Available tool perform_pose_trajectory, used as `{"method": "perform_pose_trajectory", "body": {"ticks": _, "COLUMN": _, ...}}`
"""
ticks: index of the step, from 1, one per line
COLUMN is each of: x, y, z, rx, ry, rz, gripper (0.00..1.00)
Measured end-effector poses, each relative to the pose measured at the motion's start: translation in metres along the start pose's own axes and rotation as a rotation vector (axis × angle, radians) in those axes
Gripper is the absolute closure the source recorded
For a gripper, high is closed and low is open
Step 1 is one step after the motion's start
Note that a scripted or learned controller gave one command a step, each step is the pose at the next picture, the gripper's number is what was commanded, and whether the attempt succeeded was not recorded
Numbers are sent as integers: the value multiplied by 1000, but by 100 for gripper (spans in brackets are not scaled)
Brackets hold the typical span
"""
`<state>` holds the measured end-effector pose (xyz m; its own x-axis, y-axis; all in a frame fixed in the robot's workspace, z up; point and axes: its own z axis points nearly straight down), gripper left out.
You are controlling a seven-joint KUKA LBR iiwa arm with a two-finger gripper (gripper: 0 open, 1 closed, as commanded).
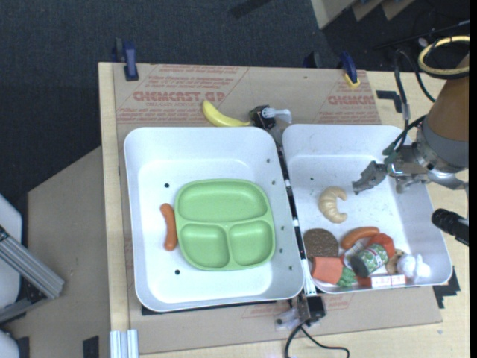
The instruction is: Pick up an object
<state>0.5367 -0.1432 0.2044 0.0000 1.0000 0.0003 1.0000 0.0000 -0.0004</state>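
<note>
My gripper (366, 179) hangs over the right bin (328, 149), in its upper right part, with nothing visibly between its tips. A pale croissant (334, 203) lies just below and to the left of it, apart from it. Along the bin's front edge sit a brown round patty (320, 241), a red sausage (359, 236), a small can (370, 259), an orange-red block (325, 268) and a white piece (414, 266), packed closely together.
The left bin (145, 170) holds a green divided plate (223, 224) and an orange sausage (169, 226) beside it. A banana (222, 116) and a small black-and-white object (270, 115) lie on the bench behind the bins. Cables hang at the right.
</note>
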Motion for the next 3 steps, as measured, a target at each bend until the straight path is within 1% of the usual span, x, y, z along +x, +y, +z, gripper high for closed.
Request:
{"method": "perform_pose_trajectory", "body": {"ticks": 1, "x": 53, "y": 7, "z": 77, "rx": 9, "ry": 4, "rz": -5, "gripper": 0}}
{"method": "perform_pose_trajectory", "body": {"ticks": 2, "x": 45, "y": 6, "z": 123, "rx": 6, "ry": 1, "rz": 1, "gripper": 0}}
{"method": "perform_pose_trajectory", "body": {"ticks": 3, "x": 45, "y": 7, "z": 110, "rx": -1, "ry": 0, "rz": 1, "gripper": 100}}
